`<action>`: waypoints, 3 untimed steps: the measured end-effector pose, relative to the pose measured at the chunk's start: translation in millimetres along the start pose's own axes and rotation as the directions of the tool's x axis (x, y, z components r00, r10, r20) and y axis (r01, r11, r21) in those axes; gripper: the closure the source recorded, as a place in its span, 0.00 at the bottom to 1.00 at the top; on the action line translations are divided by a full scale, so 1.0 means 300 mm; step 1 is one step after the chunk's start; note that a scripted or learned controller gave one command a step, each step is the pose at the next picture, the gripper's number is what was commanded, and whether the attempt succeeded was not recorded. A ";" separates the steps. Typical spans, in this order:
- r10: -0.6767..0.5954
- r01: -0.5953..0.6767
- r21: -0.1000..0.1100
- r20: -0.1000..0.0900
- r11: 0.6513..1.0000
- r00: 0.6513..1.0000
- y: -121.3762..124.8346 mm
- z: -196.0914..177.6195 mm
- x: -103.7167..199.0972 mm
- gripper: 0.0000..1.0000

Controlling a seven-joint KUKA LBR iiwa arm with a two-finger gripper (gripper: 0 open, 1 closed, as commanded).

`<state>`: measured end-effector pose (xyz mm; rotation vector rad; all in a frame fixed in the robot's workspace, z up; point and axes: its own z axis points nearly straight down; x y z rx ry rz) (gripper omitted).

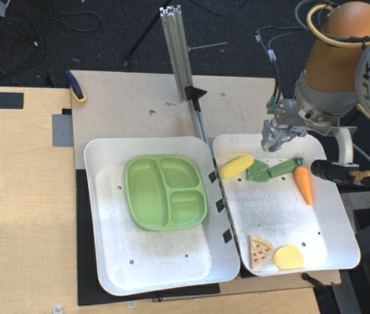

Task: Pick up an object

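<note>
Objects to pick number 5, and we find all of them in the right white bin (342, 241): 1 yellow plastic corn cob (236, 166) near the bin's far left corner, 1 green toy vegetable with a leafy end (271, 170) just beside the corn, 1 orange toy carrot (304, 184) to the right of the green piece, 1 triangular toy pizza slice (259, 251) at the near edge, and 1 round yellow toy piece (288, 258) touching or nearly touching the pizza slice.

The left white bin (106, 254) holds 1 light green plastic plate with 3 compartments (167, 193), lying flat near its middle. Between the 2 bins we see 3 small black clips (219, 205) along the shared edge. A grey aluminium post (178, 54) rises from the bench behind the bins, and a blue and yellow tool handle (76, 87) lies at the bench's far left corner.

The grey two-finger gripper (273, 140) hangs over the far edge of the right bin, above and between the corn and the green piece. We see nothing between its fingers; whether they are spread or closed we cannot tell.
</note>
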<state>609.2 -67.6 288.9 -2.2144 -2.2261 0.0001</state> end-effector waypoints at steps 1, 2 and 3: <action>0.001 -0.001 0.004 0.000 1.000 1.000 0.022 0.074 0.139 1.00; 0.000 0.000 0.000 0.000 1.000 1.000 0.066 0.091 0.326 1.00; 0.001 -0.001 0.003 0.001 1.000 1.000 0.101 0.171 0.474 1.00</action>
